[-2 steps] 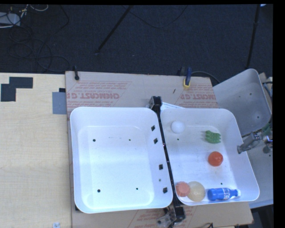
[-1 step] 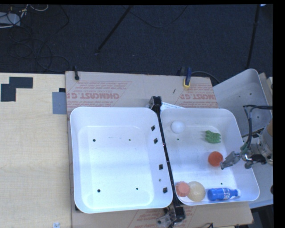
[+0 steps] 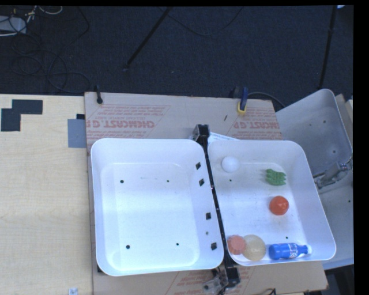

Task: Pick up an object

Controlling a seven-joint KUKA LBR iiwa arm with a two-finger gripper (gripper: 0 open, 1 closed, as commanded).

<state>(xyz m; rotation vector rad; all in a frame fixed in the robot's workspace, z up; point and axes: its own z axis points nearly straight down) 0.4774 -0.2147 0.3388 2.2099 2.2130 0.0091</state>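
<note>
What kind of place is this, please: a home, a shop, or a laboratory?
Probably a robotics laboratory: two white bins sit clamped together on a cardboard sheet, small test objects like a blue bottle lie inside, and cables trail across the floor.

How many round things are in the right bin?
4: a white ball near the far left corner, a red ball at mid right, a pink ball and a yellowish ball touching at the near edge.
</note>
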